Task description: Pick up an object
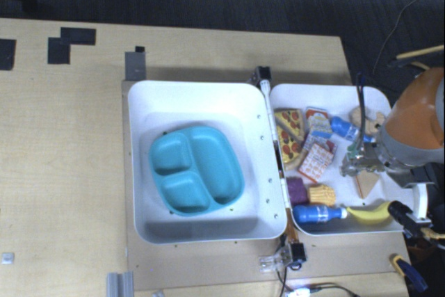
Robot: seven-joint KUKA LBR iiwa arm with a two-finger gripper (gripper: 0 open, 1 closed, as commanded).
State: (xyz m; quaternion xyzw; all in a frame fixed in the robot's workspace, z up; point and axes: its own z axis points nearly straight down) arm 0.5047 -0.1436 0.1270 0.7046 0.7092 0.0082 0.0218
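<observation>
- The arm (417, 125) reaches in from the right over the right bin (379, 95); its end effector (360, 162) hangs low among the clutter there. Whether it is open or has hold of anything I cannot tell.
- Just beside it lie a patterned card (316, 162) and a tan wedge (366, 184).
- At the bin's near edge: a blue bottle (316, 213) touching a banana (368, 213).
- A pizza-print piece (288, 127) lies at the bin's left side.
- The left bin (195, 97) on the worktop (62, 170) holds a blue divided tray (197, 169).

A pale wooden bench (62, 170) bears 2 white bins side by side, left bin (139, 170) and right bin (379, 95).
</observation>
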